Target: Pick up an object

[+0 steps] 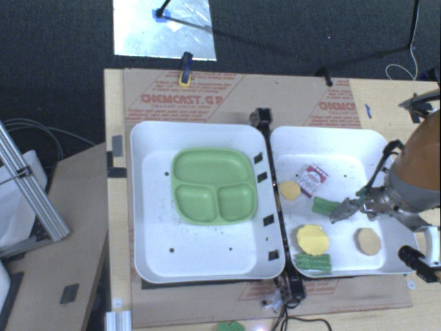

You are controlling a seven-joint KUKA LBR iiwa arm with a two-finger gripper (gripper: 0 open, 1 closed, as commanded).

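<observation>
- Dark carpet surrounds the desk (227, 92), where two white bins sit side by side: left bin (148, 205), right bin (331, 140).
- Over on the left, a green divided tray (212, 185) lies flat in its bin, away from the action.
- All the pickable pieces are in the right bin: a red-and-white packet (313, 179), a small yellow piece (289, 190), a green piece (325, 205), a yellow disc (312, 238), a green ridged piece (313, 262) at the near wall, a tan round (368, 241).
- The hand (342, 212) reaches in from the right, low, its tip just beside the green piece, likely the target.
- Whether it's spread or clenched, I cannot tell; nothing shows gripped.
</observation>
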